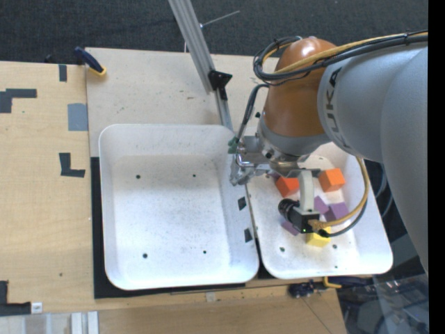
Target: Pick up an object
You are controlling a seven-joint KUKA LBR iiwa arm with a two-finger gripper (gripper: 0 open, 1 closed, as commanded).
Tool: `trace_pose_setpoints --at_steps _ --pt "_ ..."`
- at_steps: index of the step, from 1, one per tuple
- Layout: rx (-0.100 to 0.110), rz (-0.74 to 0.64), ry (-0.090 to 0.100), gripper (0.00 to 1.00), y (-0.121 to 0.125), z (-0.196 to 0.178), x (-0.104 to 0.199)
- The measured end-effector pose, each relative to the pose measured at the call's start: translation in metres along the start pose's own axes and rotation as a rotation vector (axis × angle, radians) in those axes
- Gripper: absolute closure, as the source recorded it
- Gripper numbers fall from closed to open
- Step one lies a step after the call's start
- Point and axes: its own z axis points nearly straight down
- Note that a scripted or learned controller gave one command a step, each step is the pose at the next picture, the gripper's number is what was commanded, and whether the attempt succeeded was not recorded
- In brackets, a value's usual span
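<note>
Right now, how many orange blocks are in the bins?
2. Both lie in the right bin: one orange block near its far right side, another orange block left of it, partly under the arm. More may be hidden beneath the arm.

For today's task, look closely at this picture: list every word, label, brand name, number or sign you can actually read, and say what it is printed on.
"UKA": dark letters on the grey arm casing, running vertically by the orange band; the start of the word is hidden by the curve.
No readable text elsewhere: the dark marks on the bench at left are shapes, not letters.
</note>
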Motion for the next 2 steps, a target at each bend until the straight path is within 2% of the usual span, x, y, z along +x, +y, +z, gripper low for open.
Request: trace_pose_setpoints --at_steps 1,2 --pt "-0.001 0.000 0.000 1.00 -0.0232 -0.0045 0.0380" --pt "-0.003 0.004 -0.001 0.00 -0.0222 -0.0043 0.0352"
